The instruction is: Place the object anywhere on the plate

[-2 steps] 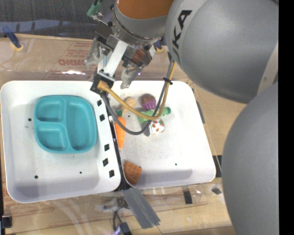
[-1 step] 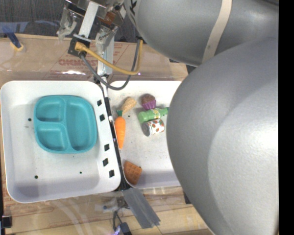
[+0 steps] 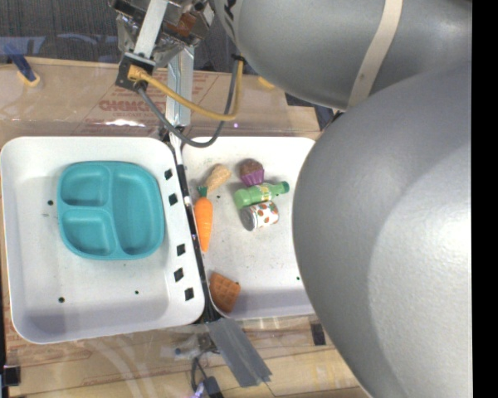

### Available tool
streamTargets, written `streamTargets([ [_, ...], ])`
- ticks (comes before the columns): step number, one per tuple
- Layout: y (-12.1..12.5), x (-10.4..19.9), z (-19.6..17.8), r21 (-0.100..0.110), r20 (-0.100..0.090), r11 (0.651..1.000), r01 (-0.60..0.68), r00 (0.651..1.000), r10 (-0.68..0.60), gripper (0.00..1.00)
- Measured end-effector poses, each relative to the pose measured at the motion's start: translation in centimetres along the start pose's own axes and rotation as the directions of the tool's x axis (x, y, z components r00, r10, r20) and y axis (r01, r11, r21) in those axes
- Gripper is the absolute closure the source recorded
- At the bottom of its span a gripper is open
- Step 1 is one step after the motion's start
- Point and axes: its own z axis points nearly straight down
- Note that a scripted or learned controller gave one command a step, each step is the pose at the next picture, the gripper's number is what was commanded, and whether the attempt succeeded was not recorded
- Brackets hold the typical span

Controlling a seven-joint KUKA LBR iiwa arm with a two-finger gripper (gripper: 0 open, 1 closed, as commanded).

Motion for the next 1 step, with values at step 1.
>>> streamTargets([
  [1, -0.81, 2.72, 6.55, 0.007, 0.005, 0.987, 0.162, 0.987, -0.162, 1.0],
])
